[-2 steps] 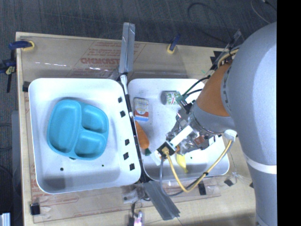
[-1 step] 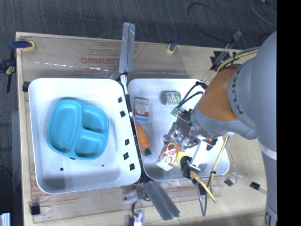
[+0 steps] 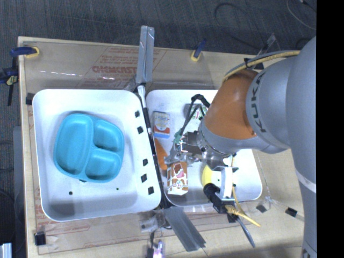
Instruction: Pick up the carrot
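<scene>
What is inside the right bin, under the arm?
In the right bin: a carrot along its left wall, a small carton, a packet, something yellow. The arm covers the rest.

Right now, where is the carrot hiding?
The carrot lies in the right bin, against its left wall, between the small carton above and the giraffe-patterned box below.

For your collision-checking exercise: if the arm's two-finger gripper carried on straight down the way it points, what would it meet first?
Probably the orange carrot by the right white bin's left wall, though the brown patterned carton stands close. The gripper is hard to make out, so depth is uncertain.
</scene>
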Controlling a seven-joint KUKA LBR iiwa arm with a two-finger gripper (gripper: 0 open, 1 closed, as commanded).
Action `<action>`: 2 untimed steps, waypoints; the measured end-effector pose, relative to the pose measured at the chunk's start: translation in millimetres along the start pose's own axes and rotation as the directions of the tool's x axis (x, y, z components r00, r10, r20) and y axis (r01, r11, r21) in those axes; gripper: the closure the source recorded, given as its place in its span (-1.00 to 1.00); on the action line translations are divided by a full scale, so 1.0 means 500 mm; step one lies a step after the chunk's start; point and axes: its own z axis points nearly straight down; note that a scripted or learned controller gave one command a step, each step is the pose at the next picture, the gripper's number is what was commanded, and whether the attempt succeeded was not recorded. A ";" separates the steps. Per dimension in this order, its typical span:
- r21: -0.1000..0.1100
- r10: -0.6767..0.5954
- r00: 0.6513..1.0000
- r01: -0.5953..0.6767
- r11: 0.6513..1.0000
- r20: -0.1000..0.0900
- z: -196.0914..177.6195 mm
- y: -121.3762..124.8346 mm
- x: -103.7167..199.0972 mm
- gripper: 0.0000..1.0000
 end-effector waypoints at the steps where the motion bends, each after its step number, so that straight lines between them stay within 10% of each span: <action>1: -0.003 0.089 0.996 -0.089 0.996 0.001 -0.027 0.002 -0.005 1.00; 2: -0.002 -0.114 0.993 0.114 0.993 0.000 -0.001 -0.017 0.096 1.00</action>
